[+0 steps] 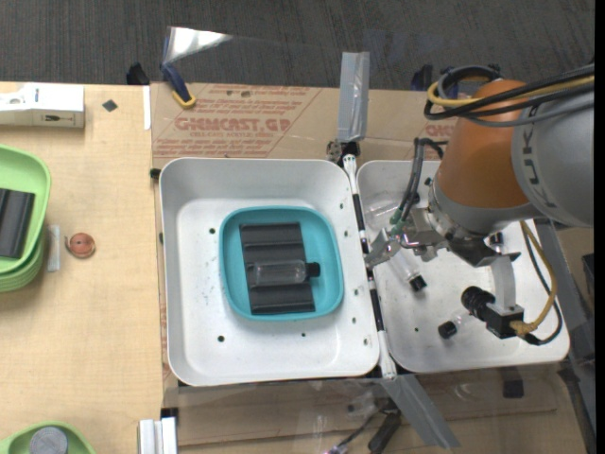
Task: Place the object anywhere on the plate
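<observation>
A teal square plate (231, 244) sits in the middle of the left white bin (189, 348). On it lies a black ridged block (274, 239), and a clear vial with a black cap (281, 273) rests across the block. My gripper (395, 239) hangs over the left side of the right bin (529, 353), close to the divider between the bins, and the orange wrist hides most of it. A small clear vial (414, 279) lies on the bin floor just below the gripper. Another small dark-capped piece (447, 328) lies further toward the front.
The grey and orange arm (492, 159) covers the back of the right bin, with yellow and black cables trailing down its right side. On the wooden bench to the left are a green dish (28, 173), a red disc (81, 244) and a white box (43, 105). Cardboard (236, 121) lies behind the left bin.
</observation>
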Controlling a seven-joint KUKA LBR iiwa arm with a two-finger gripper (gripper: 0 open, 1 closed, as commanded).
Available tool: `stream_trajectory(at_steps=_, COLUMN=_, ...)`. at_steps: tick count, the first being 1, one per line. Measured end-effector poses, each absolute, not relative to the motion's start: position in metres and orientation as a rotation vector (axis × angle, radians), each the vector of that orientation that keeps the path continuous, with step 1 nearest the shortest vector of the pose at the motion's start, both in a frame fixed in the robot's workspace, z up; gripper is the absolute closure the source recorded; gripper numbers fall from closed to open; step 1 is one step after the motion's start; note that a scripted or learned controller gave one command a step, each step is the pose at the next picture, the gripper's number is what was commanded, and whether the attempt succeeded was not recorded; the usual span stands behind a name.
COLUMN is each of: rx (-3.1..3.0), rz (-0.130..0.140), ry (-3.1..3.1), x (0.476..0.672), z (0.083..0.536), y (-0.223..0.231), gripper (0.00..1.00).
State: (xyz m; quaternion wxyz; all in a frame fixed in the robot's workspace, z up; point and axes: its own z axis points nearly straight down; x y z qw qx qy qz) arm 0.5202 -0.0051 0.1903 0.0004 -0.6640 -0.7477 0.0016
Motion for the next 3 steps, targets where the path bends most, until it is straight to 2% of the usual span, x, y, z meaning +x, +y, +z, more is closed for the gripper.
stream_trajectory(at_steps=1, rx=-2.141, rz=0.006, ry=-2.296, x=0.484, z=0.215, y=0.054, gripper=0.0)
stream_trajectory(at_steps=2, rx=-2.177, rz=0.007, ry=-2.263, x=0.519, z=0.202, y=-0.011, gripper=0.0)
stream_trajectory(at_steps=3, rx=-2.226, rz=0.005, ry=-2.216, x=0.537, z=0.209, y=-0.065, gripper=0.0)
